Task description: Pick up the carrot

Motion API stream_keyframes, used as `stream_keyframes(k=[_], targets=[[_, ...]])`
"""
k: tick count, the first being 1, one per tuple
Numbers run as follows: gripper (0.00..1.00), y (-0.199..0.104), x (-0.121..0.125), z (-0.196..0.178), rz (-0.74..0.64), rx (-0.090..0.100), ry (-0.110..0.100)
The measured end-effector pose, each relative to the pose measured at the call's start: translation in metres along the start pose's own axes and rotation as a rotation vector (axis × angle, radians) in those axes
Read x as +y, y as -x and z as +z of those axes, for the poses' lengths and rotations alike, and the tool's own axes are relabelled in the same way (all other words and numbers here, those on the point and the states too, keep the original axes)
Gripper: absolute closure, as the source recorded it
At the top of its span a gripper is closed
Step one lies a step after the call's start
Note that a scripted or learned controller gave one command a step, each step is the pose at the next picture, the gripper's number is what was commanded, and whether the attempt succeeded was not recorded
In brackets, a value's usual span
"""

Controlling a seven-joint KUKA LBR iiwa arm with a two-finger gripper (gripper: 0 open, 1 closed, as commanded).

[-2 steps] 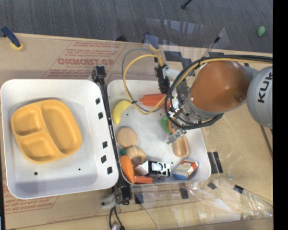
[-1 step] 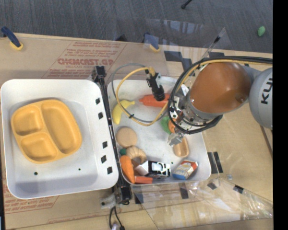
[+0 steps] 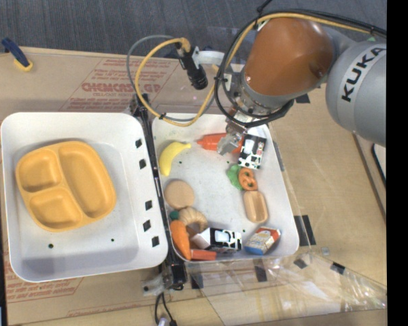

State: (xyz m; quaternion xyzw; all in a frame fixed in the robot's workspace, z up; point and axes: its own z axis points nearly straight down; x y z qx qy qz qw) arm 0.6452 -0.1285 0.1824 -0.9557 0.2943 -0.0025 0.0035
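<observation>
Near the far edge of the right bin (image 3: 285,202), the jaws hang over an orange-red piece (image 3: 211,141), their state impossible to tell since the arm's orange band (image 3: 285,53) hides much of the wrist. Just beside them sit a black-and-white carton (image 3: 253,153) and a banana (image 3: 171,156). The carrot (image 3: 179,240) lies at the bin's near left corner, crowded by a second patterned carton (image 3: 226,238) and a tan lump (image 3: 192,218). A yellow tray (image 3: 64,184) fills the left bin (image 3: 27,263).

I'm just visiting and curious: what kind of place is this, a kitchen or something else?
Probably a robot test bench, not a kitchen. A KUKA arm reaches over two white bins, the food such as the banana looks like toys, and cables lie on taped cardboard.
</observation>
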Motion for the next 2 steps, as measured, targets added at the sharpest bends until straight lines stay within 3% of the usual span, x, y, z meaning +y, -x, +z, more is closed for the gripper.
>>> stream_keyframes(k=[1,2], targets=[[0.00,0.000,0.005,0.004,0.006,-0.006,0.007],[0.00,0.044,-0.057,-0.039,0.009,-0.003,0.003]])
